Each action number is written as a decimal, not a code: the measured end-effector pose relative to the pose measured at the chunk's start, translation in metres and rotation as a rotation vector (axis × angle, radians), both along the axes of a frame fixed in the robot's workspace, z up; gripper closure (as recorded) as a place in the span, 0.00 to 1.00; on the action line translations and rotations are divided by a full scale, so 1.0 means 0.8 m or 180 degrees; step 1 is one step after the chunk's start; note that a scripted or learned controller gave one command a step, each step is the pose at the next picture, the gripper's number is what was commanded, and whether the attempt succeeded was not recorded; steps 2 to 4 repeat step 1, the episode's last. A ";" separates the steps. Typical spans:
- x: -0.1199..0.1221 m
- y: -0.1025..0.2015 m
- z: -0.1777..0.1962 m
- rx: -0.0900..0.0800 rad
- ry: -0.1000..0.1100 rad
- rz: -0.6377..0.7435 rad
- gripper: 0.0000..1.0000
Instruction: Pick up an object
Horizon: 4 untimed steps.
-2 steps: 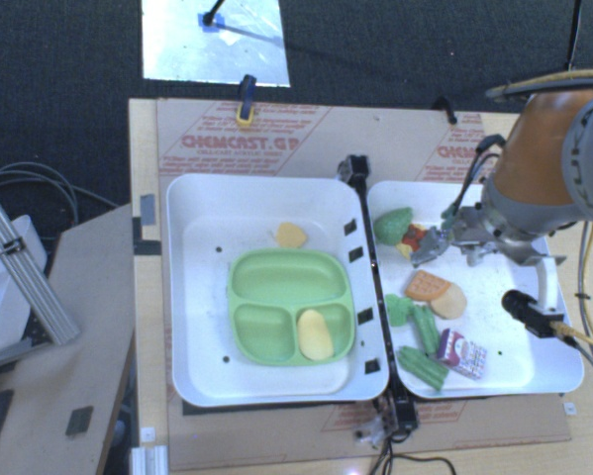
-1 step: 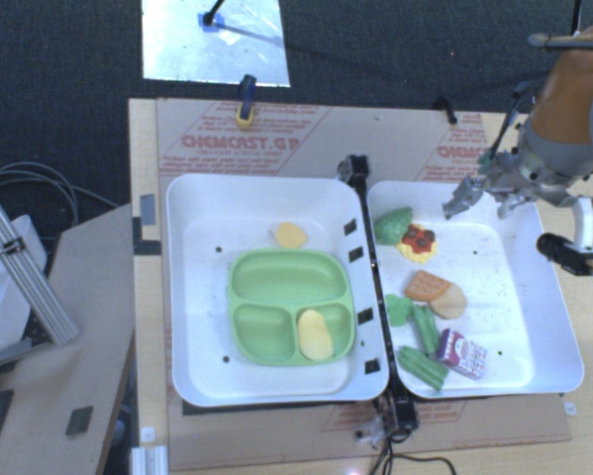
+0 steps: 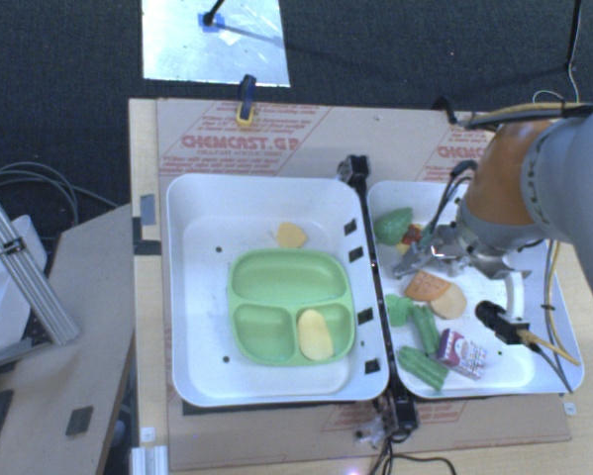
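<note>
Jaws low in the right bin, just above an orange slice; open or closed, impossible to tell. Around them: green pieces, a purple packet. In the left bin: a green tray holding a yellow piece.

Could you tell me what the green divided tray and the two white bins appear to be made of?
Green divided tray: likely moulded plastic, with a uniform colour, soft sheen and rounded compartment walls. Left bin and right bin: probably thin formed plastic, smooth and slightly glossy with rounded corners, though that is uncertain from the look alone.
</note>
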<state>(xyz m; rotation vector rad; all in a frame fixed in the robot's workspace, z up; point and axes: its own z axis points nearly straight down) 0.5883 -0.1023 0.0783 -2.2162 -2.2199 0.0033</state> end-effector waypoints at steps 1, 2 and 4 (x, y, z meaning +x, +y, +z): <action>0.078 -0.094 0.010 -0.0022 -0.0047 -0.0008 0.00; 0.078 -0.094 0.010 -0.0022 -0.0047 -0.0008 0.00; 0.078 -0.094 0.010 -0.0022 -0.0047 -0.0008 0.00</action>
